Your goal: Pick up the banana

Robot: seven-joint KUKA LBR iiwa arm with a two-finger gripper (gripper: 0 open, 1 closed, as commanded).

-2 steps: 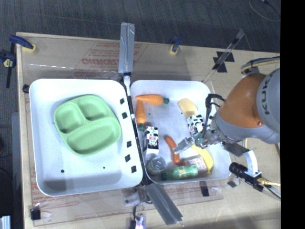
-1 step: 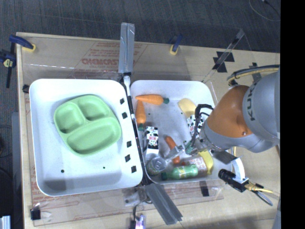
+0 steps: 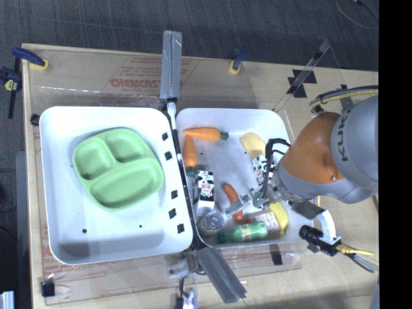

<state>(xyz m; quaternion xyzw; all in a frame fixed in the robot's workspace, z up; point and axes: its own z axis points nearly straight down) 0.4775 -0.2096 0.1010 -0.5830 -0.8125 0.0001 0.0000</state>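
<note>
Right bin, lower edge of frame upward:

- Green bottle: lying on its side along the bin's lower wall, with a silvery can at its left end.
- Yellow item: lower right corner of the bin, just below and right of the gripper. Not taken for the banana, though too hidden to be sure.
- Gripper: low in the bin's lower right part, under the orange wrist band. Spread or pressed together: cannot tell. Nothing seen pinched in it. Appears to be among clutter beside a small carrot; contact unclear.
- Cow-print box: left of the gripper, near the bin's left wall.
- Banana: upper right part of the bin, up-frame and slightly left of the gripper, apart from it. Long axis slanting from upper left to lower right. Lying free, top side exposed.
- Large carrot: left of the banana, lying across the frame, near but not touching it.

Judged next: lift clear of the clutter, travel up-frame, close across the banana's short width.

Left bin: green tray, well apart from the work.
</note>
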